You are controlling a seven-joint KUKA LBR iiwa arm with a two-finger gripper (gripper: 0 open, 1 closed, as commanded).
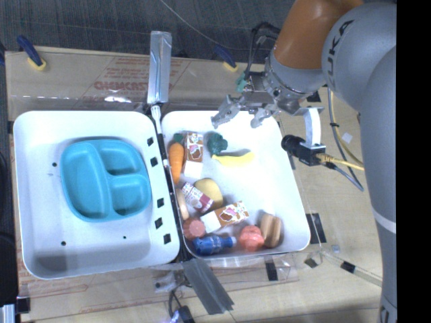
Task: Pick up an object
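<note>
I see gripper (241, 116) over right bin's (291, 180) far edge, fingers spread, nothing between them. Banana (234, 158) lies near bin's far edge, just beside carrot (176, 161) w/ other food.

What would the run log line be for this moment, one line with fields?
phase: approach | gripper: open, holding nothing, above far edge of right bin | nearest: banana | left bin: blue tray

The arm (357, 52) runs off the picture's top and right edges. Small cartons (225, 215) near the right bin's (286, 180) front edge carry unreadable labels.
</note>
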